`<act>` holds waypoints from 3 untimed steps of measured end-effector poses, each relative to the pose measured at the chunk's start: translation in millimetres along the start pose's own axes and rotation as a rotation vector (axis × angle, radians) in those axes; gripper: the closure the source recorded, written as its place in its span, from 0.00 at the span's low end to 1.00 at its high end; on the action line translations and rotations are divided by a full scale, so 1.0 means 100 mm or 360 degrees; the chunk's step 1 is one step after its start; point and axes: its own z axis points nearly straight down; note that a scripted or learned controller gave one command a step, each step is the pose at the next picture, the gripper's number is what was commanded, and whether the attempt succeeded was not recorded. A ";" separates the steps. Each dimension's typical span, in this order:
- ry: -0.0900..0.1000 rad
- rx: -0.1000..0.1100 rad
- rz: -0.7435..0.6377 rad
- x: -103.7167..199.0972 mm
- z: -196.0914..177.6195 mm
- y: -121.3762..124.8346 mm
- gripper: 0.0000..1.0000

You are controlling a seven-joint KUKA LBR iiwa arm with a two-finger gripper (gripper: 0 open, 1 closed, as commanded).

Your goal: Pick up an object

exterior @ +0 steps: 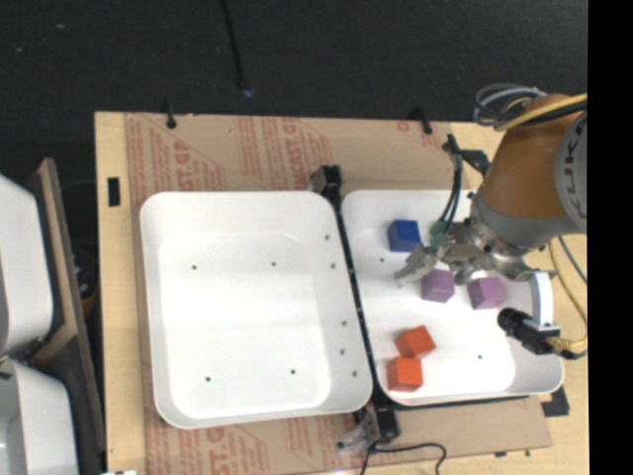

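The right bin (495,376) holds several small blocks. A blue cube (403,235) lies near its far left. Two purple cubes sit mid-bin, one (437,286) to the left and one (486,292) to the right. Two orange blocks lie toward the near side, one (416,340) just above the other (404,373). My gripper (433,263) hangs low over the bin, between the blue cube and the left purple cube and right at that purple cube's upper edge. A small green bit (436,232) peeks out beside the wrist. Nothing is visibly held.
The left bin (158,265) lies beside the right one, with a dark divider (348,275) where their rims meet. The arm's orange band (529,166) overhangs the right bin's far right corner. Cardboard (227,151) covers the bench beyond the bins.
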 end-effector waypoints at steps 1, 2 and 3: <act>-0.0001 -0.0009 -0.0001 0.00 -0.03 0.01 0.00; 0.0000 -0.0001 -0.0001 0.05 0.58 0.00 0.00; -0.0001 -0.0003 0.0000 0.05 1.02 -0.01 0.00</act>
